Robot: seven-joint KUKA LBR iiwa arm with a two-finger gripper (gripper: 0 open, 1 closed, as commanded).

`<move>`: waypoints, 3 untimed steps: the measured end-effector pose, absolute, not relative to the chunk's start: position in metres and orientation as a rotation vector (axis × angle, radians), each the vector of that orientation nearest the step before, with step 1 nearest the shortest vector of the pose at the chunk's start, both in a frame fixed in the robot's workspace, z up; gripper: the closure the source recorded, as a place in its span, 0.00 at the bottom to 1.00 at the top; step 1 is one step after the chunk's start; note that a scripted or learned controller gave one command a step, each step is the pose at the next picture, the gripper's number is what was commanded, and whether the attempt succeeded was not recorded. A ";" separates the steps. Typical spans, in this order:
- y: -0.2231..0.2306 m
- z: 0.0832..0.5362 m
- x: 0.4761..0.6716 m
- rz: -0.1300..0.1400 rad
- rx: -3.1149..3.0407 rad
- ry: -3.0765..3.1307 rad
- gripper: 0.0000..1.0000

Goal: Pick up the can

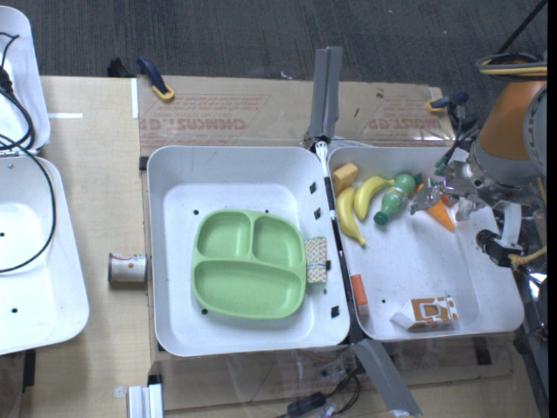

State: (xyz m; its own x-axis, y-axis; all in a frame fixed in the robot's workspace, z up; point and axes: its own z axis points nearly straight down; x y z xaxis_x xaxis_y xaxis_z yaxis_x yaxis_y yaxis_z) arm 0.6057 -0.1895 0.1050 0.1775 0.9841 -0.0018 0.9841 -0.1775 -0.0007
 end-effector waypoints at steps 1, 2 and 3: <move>-0.206 0.092 0.545 0.007 2.392 2.054 0.00; -0.207 0.091 0.593 0.010 2.388 2.059 0.00; -0.152 0.091 0.482 -0.004 2.614 1.749 0.00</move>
